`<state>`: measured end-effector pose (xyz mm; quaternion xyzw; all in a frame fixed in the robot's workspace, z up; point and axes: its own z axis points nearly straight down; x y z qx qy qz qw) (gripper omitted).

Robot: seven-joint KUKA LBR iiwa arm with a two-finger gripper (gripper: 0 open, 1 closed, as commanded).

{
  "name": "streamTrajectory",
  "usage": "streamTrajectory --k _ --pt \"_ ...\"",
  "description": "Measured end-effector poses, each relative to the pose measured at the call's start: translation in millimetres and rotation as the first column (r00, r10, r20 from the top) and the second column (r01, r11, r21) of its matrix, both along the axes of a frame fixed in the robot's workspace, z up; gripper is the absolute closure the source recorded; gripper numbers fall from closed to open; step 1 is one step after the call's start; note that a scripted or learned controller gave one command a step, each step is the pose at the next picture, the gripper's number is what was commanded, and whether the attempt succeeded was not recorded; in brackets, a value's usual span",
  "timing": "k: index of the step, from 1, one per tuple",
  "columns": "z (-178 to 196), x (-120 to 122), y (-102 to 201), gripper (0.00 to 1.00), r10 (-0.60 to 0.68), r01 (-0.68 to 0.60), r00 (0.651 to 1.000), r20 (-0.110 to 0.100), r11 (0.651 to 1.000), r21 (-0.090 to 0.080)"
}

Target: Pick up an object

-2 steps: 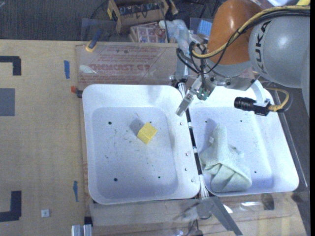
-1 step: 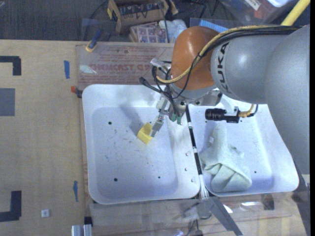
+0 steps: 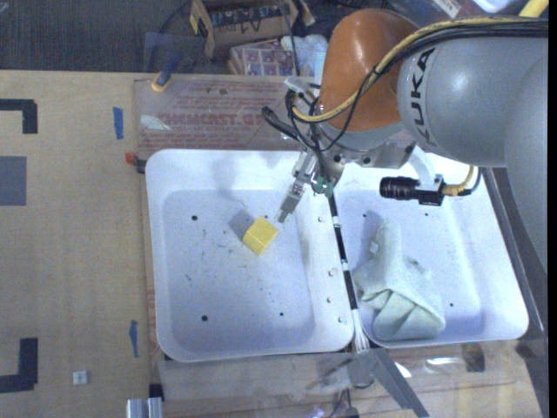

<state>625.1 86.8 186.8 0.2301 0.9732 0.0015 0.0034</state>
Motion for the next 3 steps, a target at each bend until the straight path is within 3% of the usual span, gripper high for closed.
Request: streamTrajectory --k 1,2,3 --pt "-92 -28 47 0.0 -0.056 0.056 0.998 0.0 0.998 0.001" --pt "-96 -22 94 0.0 -0.325 0.325 0.946 0.004 0.946 0.005" --pt "-96 -82 123 0.0 -0.591 0.591 0.807 -0.002 0.806 0.015"
